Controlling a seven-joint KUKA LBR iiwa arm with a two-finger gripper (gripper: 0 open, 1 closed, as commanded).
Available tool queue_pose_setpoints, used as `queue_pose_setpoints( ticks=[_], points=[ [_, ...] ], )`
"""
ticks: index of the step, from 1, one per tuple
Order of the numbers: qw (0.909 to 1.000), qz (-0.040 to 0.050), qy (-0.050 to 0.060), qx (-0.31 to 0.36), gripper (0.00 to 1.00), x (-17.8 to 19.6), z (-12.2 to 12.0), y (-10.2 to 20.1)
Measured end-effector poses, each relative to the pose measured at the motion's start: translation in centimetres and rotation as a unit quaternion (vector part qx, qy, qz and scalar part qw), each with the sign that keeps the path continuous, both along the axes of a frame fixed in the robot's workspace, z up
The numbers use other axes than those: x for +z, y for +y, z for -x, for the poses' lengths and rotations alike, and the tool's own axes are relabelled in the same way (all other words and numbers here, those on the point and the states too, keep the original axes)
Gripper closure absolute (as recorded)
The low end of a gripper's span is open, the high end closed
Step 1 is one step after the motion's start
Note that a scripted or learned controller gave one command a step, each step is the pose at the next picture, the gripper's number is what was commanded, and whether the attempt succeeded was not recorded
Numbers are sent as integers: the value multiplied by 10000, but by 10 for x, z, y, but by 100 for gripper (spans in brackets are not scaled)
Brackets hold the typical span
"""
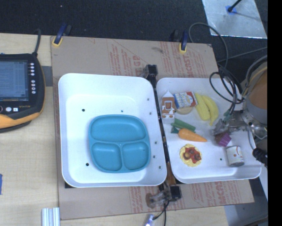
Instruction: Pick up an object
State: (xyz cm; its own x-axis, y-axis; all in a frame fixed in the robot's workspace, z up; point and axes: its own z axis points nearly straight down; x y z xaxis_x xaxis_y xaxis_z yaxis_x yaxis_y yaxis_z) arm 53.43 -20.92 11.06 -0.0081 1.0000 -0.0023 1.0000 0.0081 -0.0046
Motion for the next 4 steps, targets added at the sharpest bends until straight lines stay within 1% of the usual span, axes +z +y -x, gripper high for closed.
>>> queue_pose_setpoints(
  ticks=[1,2,3,4],
  points=[
    [10000,-9,-7,-3,100,-19,-10,61],
    [10000,-8,-19,-27,100,30,13,40],
    [10000,-9,-17,-25,0,30,13,40],
    [10000,-5,-7,-6,0,-4,-34,79]
  ],
)
